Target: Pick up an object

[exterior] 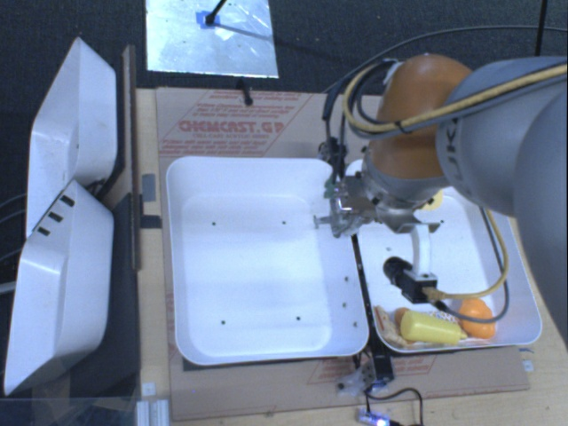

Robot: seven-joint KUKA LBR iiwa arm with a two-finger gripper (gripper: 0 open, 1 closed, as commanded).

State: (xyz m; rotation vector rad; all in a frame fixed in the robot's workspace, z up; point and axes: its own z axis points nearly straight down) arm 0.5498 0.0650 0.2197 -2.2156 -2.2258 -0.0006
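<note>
Your arm hung over the right bin, wrist hard by the divide with the left bin. You couldn't tell whether the jaws beneath were spread or pressed together, because the wrist's bulk hid them. The pickings lay nearward from there: a yellow piece in the bin's near corner, long axis running across the bin, and an orange ball just beside its right end. The coming move looked like a reach toward that near edge. A yellow sliver peeped out beside the wrist, too hidden to name.
</note>
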